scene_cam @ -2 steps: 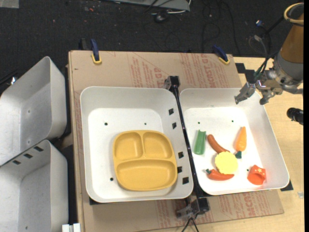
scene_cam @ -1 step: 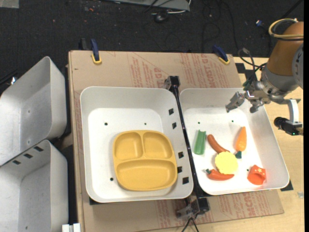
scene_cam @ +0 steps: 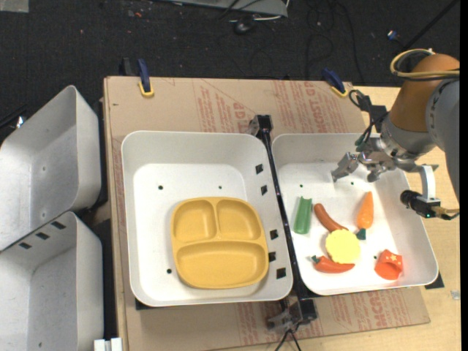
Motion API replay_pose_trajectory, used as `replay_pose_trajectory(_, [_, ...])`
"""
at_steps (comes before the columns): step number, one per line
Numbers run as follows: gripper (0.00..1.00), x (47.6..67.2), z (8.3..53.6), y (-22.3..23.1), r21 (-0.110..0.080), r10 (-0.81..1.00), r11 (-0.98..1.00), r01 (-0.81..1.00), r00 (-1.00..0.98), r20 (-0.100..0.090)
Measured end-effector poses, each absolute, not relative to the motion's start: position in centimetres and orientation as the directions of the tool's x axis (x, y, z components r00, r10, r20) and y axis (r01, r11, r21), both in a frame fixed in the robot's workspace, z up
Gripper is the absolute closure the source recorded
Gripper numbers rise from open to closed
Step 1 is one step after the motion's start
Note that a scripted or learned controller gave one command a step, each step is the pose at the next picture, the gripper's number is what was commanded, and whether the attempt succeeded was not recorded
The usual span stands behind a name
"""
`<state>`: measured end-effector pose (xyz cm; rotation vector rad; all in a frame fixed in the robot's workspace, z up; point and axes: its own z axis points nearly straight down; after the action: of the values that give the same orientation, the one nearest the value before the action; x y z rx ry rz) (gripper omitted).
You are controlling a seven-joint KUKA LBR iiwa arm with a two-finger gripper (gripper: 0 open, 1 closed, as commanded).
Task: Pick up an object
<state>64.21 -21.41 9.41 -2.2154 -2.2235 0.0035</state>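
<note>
You see the pincer (scene_cam: 358, 165) with its fingers spread apart, holding nothing, over the right bin (scene_cam: 307, 152). The carrot (scene_cam: 365, 209) lies just below it, toward you; the sausage (scene_cam: 327, 217) and green pepper (scene_cam: 302, 215) lie farther left.

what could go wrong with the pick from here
1. The toy foods in the right bin lie close together: the yellow piece touches the red chili and sits beside the sausage, so a grasp could catch two or push one aside.
2. The gripper is near the bin's back wall, above the carrot; a descent here might close on nothing.
</note>
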Motion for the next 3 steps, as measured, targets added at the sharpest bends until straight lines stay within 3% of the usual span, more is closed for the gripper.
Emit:
replay_pose_trajectory(1, [1.0,64.4,10.9,-21.4,0.004,1.0,0.005,1.0,-0.005,-0.003])
replay_pose_trajectory(3, [1.0,65.0,21.0,-20.9,0.008,1.0,0.004,1.0,-0.004,-0.002])
